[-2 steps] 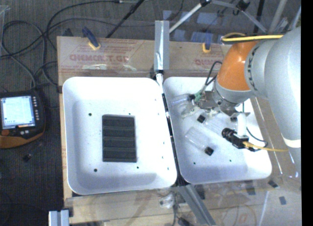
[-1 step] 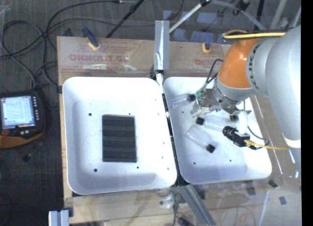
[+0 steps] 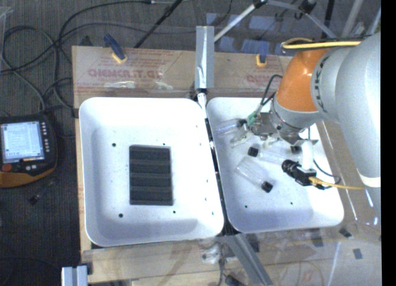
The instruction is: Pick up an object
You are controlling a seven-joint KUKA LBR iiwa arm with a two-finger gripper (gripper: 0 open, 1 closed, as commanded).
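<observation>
Camera view shows the claw (image 3: 267,131) low in the right bin (image 3: 322,216) (finger state unclear); a clear piece (image 3: 250,169) lies just below-left of it.

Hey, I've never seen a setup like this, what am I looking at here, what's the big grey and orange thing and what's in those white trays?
It is a single picture from a camera fixed above a bench, looking down at a slant. The grey and orange thing is a robot arm reaching in from the right. Its job is to pick up an object.

On the bench sit two shallow white bins side by side. The left bin holds one dark ribbed block lying flat. The right bin holds several small things: a few clear plastic pieces and some small black bits.

The arm's grasping end, the tool, is down over the right bin, among those small things. The picture is too cluttered there to tell whether it holds anything.

Left of the bench is a handheld control screen, with cables on the floor.
</observation>
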